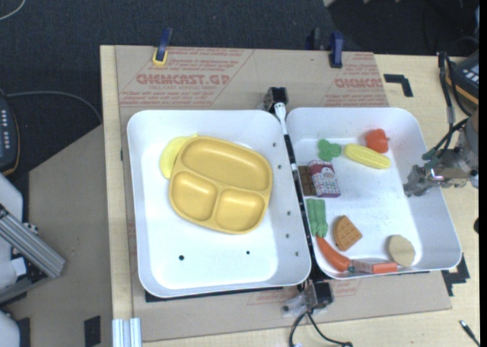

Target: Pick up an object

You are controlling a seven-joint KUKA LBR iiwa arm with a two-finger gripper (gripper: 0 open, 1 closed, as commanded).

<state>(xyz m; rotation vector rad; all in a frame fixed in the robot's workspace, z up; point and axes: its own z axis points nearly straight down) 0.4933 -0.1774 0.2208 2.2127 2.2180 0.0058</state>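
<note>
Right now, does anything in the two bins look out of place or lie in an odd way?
One thing: the yellow divided plate in the left bin lies upside down, on top of another yellow piece that sticks out at its upper left. The toy foods in the right bin lie loose but look undamaged.

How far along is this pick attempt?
Nothing looks picked yet. The claw sits at the right bin's right rim, nothing visibly in it. The corn, waffle and carrot lie in the bin. Reach, grasp and lift remain.
</note>
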